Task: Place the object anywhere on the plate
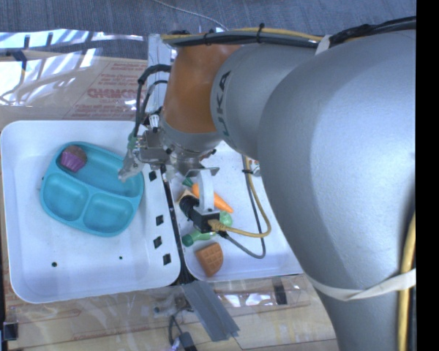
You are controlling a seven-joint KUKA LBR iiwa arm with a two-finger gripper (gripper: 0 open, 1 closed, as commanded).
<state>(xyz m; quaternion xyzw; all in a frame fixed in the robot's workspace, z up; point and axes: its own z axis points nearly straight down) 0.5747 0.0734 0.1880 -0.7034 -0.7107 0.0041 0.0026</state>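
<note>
1. Two shallow white bins sit side by side on the bench; the left bin (22,269) holds a blue plate (95,229) with three compartments, one long section at the top and two smaller ones below it; the plate lies towards the upper part of this bin, and the white floor below it is bare apart from a few dark dots.
2. The right bin (278,260) is largely covered by the grey arm (329,137); in the part that shows lie an orange carrot (215,199), a small green piece (195,235) below it, and a tan, ridged chunk (211,258) near the lower rim.
3. The task's thing, a small purple object (74,158), is rounded, with a darker top and a pinkish underside; it rests inside the plate's long section, at that section's upper-left end, near the rim and well apart from everything in the right bin.
4. The gripper (129,165) hangs below the orange band (190,86), over the plate's right rim and just beside the wall between the bins; whether it is spread or closed cannot be told from this angle, and nothing can be seen held in it; the purple object lies across the plate from it.
</note>
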